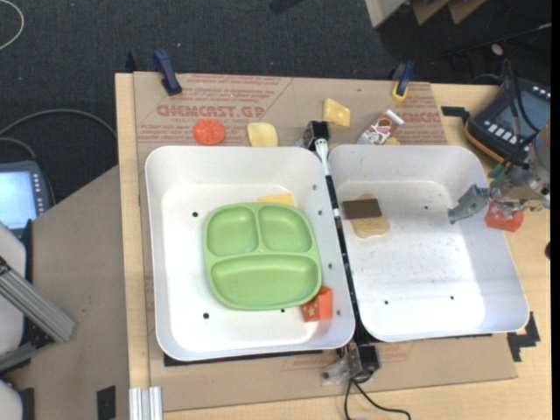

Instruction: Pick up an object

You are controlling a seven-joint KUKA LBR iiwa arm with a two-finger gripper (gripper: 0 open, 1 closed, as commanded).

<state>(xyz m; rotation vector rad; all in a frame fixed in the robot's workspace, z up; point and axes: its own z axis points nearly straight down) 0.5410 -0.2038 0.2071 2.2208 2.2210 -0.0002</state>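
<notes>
My gripper (486,203) hangs over the right rim of the right bin (437,313), reaching in from the right edge of the camera view. A small red-orange object (504,218) sits right at the gripper, just past the bin's rim; whether it is held is unclear. A tan piece with a brown block on it (365,216) lies near the right bin's left wall, well to the left of the gripper. In the left bin (175,261) are a green divided plate (261,255), an orange block (318,304) at its lower right corner and a yellow piece (276,200) behind it.
On the cardboard behind the bins lie an orange disc (208,131), a yellow lump (262,134), a yellow wedge (336,111), a small printed packet (381,129) and a black item (315,132). Blue clamps (166,71) hold the board's back edge.
</notes>
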